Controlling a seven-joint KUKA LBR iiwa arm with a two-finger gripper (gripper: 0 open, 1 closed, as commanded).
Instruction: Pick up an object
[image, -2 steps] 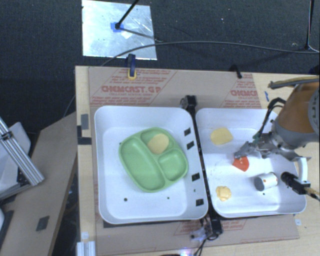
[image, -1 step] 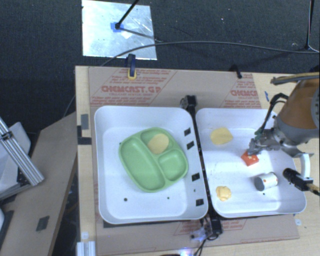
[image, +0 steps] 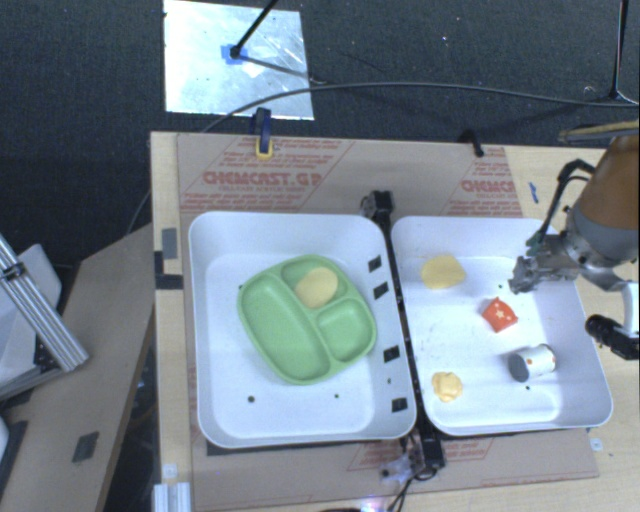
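Two white bins side by side: left bin (image: 215, 330) with green divided plate (image: 305, 318), a pale yellow piece (image: 318, 287) in its top compartment. Right bin (image: 480, 400) with yellow lump (image: 443, 271), red block (image: 500, 315), small cylinder (image: 531, 362), small yellow bit (image: 446, 385). Gripper (image: 527, 272) above right bin, nothing visibly held; open or closed, cannot tell. Nearest: red block, just below-left of gripper.

The grey arm with its orange band (image: 612, 190) is cut off by the right edge. Its dark gripper (image: 530, 268) is too small and blurred to tell how the jaws stand. The brown cardboard-covered bench (image: 330, 165) hides beneath both bins.
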